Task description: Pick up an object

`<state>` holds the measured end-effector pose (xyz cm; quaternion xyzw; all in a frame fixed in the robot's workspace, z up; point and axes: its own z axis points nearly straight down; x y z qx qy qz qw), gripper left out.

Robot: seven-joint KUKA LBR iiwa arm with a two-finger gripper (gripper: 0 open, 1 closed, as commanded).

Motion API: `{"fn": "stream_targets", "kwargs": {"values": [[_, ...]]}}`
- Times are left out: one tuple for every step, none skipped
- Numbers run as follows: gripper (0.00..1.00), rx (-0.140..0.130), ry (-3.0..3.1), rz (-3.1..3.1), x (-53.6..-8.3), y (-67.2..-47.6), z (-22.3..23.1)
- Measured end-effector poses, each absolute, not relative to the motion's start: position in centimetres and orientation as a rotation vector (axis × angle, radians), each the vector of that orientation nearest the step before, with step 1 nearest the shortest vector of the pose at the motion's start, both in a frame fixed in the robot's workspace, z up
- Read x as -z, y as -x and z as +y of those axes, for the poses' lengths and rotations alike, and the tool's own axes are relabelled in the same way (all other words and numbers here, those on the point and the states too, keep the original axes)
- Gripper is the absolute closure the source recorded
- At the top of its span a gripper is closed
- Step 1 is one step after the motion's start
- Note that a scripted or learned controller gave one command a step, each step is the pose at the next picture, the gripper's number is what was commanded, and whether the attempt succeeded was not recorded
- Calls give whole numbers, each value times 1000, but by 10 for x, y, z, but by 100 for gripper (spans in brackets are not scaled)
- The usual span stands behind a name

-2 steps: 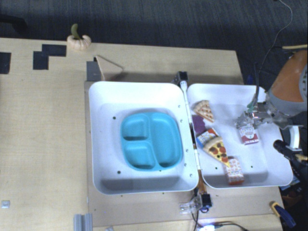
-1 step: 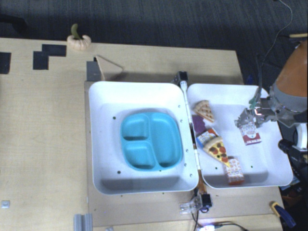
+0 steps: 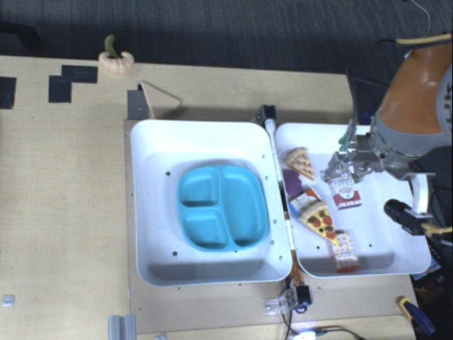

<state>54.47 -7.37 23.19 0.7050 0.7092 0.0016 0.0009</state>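
One small red-and-white packet [image 3: 346,193], flat, beneath fingers [image 3: 338,170]

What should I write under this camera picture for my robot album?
Robot gripper hovers over toy pizza slices in the right bin; blue tray sits in the left.

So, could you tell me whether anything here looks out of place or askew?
Mostly no. One oddity: a small pumpkin sits on the bench, far from both bins. In the right bin the pizza slices and packets lie scattered at angles. The blue tray lies flat in the left bin.
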Motion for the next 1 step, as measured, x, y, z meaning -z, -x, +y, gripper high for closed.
{"fn": "stream_targets", "kwargs": {"values": [[100,-2,-2216,2228,-224,-501,-15]]}}
